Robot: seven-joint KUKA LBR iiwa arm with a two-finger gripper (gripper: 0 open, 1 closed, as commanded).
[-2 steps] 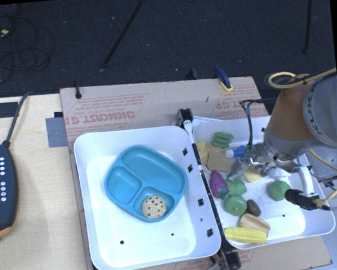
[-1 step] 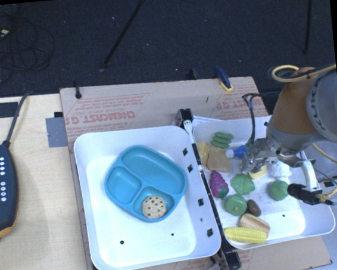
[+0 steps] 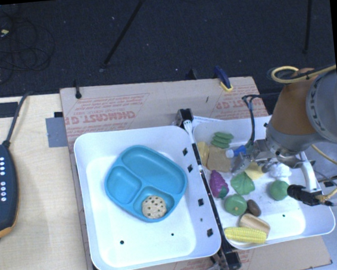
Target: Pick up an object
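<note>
Two white bins sat side by side on the bench. The left bin (image 3: pixel 102 240) carried one blue divided plate (image 3: pixel 144 180), and a single cookie (image 3: pixel 154 206) lay in the plate's compartment nearest the bin's front edge.

The right bin (image 3: pixel 321 224) held the clutter. One ridged green piece (image 3: pixel 221 138) lay near its back edge, beside a tan block (image 3: pixel 219 159). One purple eggplant (image 3: pixel 218 183) rested against the left wall. Three more green items (image 3: pixel 242 183) were spread through the middle, the furthest of them toward the right side (image 3: pixel 278 190). One ear of corn (image 3: pixel 246 234) lay along the front edge, with one hot dog bun (image 3: pixel 253 222) just behind it and a small brown piece (image 3: pixel 253 207) behind that.

The gripper (image 3: pixel 252 160) was low over the middle of the right bin, among the toys; whether its claw was released or clenched could not be told.
</note>
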